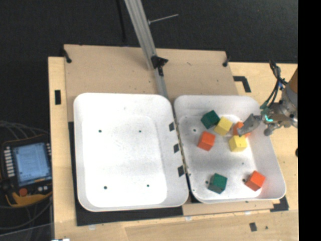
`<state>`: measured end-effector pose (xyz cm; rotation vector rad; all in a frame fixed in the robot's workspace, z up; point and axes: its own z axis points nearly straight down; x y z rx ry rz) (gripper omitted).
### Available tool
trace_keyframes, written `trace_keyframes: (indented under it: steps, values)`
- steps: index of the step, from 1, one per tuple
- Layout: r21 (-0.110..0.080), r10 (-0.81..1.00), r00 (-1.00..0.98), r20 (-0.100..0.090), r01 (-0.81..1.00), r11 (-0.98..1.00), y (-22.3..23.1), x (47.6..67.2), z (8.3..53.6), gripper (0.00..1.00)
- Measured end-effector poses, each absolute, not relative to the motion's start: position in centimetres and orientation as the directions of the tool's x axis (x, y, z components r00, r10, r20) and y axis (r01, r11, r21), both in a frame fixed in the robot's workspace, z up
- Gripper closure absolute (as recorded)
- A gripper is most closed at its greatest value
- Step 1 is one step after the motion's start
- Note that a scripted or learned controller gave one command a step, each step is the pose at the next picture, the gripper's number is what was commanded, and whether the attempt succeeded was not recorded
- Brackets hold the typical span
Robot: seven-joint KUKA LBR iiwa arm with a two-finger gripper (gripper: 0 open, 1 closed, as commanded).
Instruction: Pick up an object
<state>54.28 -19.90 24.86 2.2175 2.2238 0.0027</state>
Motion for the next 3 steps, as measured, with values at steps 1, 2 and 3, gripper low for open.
trace_keyframes:
  steps: [1,2,3]
  values:
    - [-0.003,1.000,0.001,-0.002,1.000,-0.001,-19.7,54.5,20.6,0.00]
    - [-0.004,1.000,0.001,-0.002,1.000,-0.001,-20.2,53.8,16.1,0.00]
    - [-0.003,1.000,0.002,-0.002,1.000,-0.002,-20.9,53.0,11.5,0.00]
